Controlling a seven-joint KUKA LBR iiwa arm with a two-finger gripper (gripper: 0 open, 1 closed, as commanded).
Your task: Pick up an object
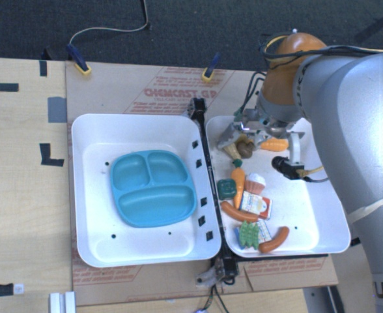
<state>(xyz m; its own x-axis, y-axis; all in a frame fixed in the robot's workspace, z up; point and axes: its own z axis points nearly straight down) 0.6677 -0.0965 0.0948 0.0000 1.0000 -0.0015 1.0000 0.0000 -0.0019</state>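
Gripper (243, 137) low over the far end of the right bin (322, 230), its grip state not discernible, beside a brown object (245, 149), with carrots (238, 182) and sausages (273, 238) nearer; blue tray (154, 188) in left bin (87, 175).

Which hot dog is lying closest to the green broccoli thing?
The sausage at the near right of the right bin: its lower end lies right beside the green toy. The other sausage lies a little above it, nearer the divider.
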